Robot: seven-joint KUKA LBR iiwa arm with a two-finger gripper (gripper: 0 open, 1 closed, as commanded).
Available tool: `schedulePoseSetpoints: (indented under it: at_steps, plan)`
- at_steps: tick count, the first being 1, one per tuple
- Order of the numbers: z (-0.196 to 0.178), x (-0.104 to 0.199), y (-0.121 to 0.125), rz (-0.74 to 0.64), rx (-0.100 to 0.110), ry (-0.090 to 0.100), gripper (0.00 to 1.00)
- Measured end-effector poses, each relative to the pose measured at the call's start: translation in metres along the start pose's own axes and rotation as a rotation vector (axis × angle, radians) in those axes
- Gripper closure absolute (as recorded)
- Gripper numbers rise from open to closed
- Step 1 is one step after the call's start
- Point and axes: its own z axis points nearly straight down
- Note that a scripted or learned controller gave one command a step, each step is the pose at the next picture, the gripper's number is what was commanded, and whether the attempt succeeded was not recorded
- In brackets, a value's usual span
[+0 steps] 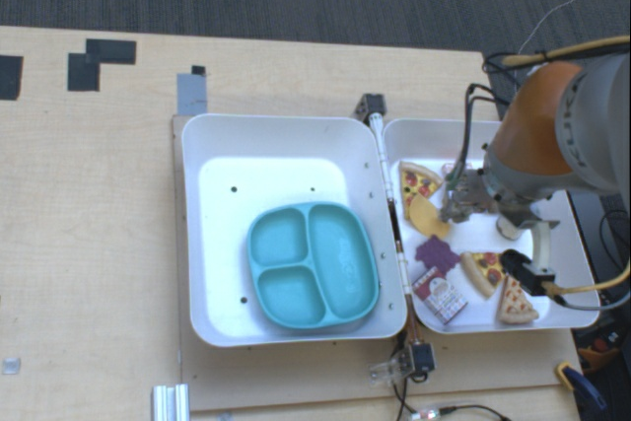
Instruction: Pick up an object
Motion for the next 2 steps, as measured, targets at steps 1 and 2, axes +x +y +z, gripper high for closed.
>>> schedulePoseSetpoints:
  at_steps: [1, 2]
  plan:
    - [0.000, 0.000, 0.000, 0.000, 0.001, 0.000, 0.00]
    - [-0.011, 0.001, 0.001, -0.001, -0.002, 0.001, 1.00]
